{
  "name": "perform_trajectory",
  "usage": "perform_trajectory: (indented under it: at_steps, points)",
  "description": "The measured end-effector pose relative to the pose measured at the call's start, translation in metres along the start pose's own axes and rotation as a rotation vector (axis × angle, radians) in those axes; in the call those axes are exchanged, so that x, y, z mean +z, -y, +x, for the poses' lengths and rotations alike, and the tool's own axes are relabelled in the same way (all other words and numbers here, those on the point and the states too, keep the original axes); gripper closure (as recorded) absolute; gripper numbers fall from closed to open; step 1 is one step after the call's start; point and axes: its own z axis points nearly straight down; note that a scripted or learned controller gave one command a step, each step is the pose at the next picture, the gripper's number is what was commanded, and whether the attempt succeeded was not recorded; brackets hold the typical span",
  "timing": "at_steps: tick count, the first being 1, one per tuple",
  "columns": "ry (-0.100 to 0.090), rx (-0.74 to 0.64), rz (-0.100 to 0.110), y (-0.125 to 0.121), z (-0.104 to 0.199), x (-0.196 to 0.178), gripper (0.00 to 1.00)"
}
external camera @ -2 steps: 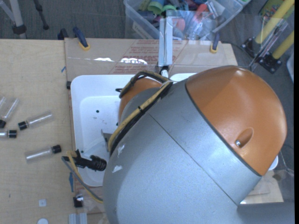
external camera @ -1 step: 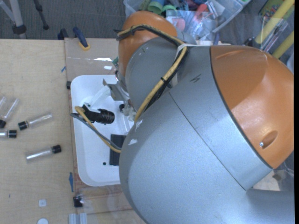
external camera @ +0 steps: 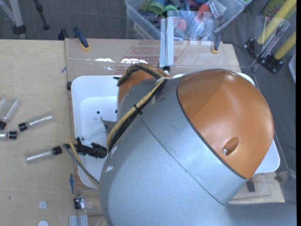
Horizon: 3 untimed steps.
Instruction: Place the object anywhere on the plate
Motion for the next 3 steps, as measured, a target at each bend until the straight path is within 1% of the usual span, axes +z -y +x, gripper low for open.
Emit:
perform_trajectory:
  at_steps: [1,2,3]
  points:
    - [0.018,-0.235,0.001,0.0,0.011,-0.14,1.0]
    - [0.024,-0.392,0.005,-0.056,0.039,-0.069,1.0]
    - [0.004,-0.185,-0.002,-0.005,0.012,0.001,1.0]
